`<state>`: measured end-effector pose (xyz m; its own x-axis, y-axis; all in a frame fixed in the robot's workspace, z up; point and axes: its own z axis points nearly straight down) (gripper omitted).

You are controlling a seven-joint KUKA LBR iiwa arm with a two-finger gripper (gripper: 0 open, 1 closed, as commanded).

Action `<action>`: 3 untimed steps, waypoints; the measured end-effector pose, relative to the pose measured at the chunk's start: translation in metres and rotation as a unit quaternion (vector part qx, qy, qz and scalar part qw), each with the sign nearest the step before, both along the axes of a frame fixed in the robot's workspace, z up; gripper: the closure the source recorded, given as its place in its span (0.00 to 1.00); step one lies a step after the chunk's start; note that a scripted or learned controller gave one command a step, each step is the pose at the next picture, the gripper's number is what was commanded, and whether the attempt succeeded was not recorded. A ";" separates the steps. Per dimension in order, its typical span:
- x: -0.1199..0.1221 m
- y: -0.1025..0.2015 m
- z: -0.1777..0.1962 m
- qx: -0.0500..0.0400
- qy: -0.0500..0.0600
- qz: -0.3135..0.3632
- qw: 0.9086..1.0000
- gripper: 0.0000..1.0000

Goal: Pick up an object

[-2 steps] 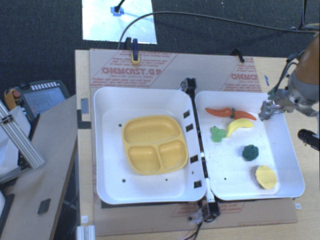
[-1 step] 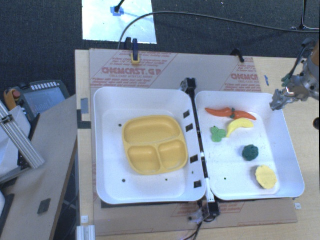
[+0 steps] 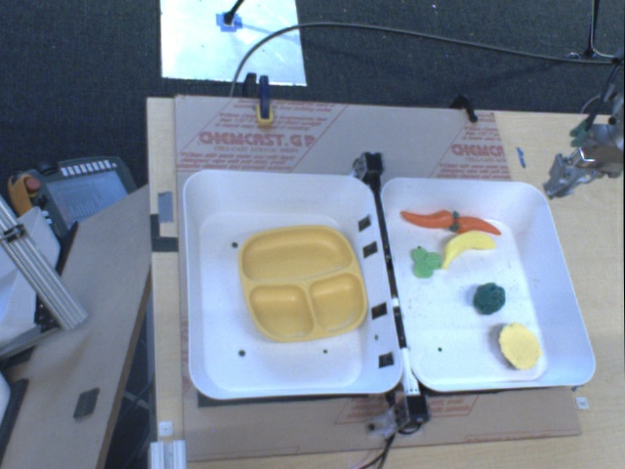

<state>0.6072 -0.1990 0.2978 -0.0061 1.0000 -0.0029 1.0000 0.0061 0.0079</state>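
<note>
1. Gripper (image 3: 571,169) sits at the far right, past the right bin's (image 3: 562,252) far-right corner, over bare bench (image 3: 586,291). Too small and blurred: cannot tell how it is set. Nothing visible held in it.
2. No object picked yet. All candidates lie in the right bin.
3. Carrot (image 3: 428,219) lies near the far rim, stem end touching or just overlapping the banana (image 3: 469,245). Risk: a grab here catches both, or nudges one away.
4. Green piece (image 3: 424,261) lies just beside the banana's lower tip, near the bin's left wall. Risk: small and flat-looking, likely to slip; the wall may block a finger.
5. Broccoli (image 3: 489,298) sits alone mid-bin, apart from the rest. Judged the safest target, though its rounded shape could squirt out of a pinch.
6. Yellow slice (image 3: 519,346) lies near the front-right corner. Risk: low profile, close to the rim; fingers may hit the bin floor or wall first.
7. Left bin (image 3: 205,262) holds a yellow tray (image 3: 298,281), centred. Wide and shallow, poor fit for a pinch; the arm must also reach over the divider.
8. General risk: descent from outside the rim may clip the right wall.
</note>
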 end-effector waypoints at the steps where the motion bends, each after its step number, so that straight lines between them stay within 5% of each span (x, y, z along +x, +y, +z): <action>1: -0.013 0.053 0.000 0.002 0.003 0.002 1.000 1.00; 3: -0.033 0.151 -0.039 0.003 0.004 0.001 1.000 1.00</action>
<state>0.5739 -0.0479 0.2589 -0.0089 1.0000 0.0023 1.0000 0.0089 0.0004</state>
